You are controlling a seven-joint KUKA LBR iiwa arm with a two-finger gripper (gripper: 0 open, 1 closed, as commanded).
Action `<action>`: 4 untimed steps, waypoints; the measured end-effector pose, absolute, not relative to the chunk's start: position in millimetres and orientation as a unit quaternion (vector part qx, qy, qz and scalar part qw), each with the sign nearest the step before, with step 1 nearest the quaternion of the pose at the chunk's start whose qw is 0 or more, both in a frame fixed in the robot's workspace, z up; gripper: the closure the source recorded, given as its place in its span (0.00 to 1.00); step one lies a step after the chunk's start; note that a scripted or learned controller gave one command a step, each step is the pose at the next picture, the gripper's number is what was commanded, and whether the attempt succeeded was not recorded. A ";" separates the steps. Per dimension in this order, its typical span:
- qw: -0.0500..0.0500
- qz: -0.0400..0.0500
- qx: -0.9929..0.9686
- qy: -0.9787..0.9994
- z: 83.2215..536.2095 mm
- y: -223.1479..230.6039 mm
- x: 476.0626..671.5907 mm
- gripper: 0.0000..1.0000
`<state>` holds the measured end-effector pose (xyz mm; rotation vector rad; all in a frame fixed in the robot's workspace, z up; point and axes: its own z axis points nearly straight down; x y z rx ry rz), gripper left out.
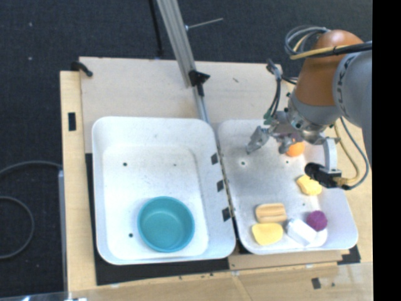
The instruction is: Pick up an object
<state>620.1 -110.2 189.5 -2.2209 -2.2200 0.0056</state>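
My gripper hangs over the upper part of the right bin, its two grey fingers spread open with nothing between them. One finger points down-left. A small orange object lies just right of the other finger, partly hidden by the wrist. Lower in the same bin lie a small yellow piece, a tan block, a yellow block, a white block and a purple ball.
The left bin holds a teal bowl at its lower middle. A slanted metal pole comes down from the top to the gap between the bins. Cables loop around the orange-banded wrist.
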 end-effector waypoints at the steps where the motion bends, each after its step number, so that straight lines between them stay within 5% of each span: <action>1: 0.002 0.002 -0.707 -0.707 131.0 -106.4 611.4 0.00; 2: 0.001 0.002 -0.708 -0.706 98.8 -107.6 610.9 0.00; 3: -0.001 -0.001 -0.710 -0.705 112.1 -108.7 612.4 1.00; 4: -0.002 -0.001 -0.708 -0.706 155.9 -107.6 611.8 1.00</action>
